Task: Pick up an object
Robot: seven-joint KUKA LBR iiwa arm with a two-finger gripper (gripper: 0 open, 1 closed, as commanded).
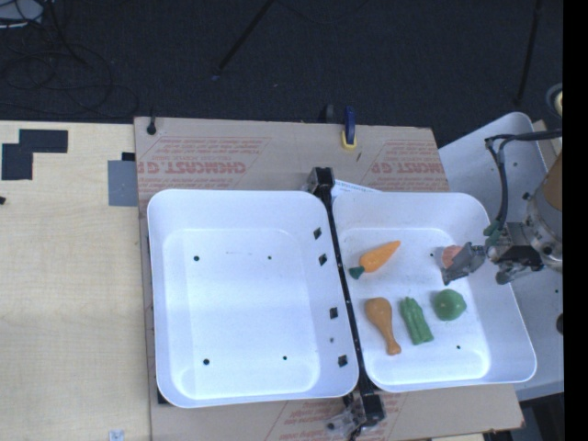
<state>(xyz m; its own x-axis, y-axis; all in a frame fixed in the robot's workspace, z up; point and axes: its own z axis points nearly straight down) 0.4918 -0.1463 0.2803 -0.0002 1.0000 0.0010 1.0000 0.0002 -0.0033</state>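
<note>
Gripper low over the right bin, clenched on a small orange-pink object.

The arm reaches in from the right; the orange-pink piece sits between the gripper's fingers, near the bin's right side. Just below it lies a round green toy. Further left in the same bin are a green pod-like toy, a toy drumstick and a toy carrot, all apart. The left bin lies beside it on the surface.
</note>
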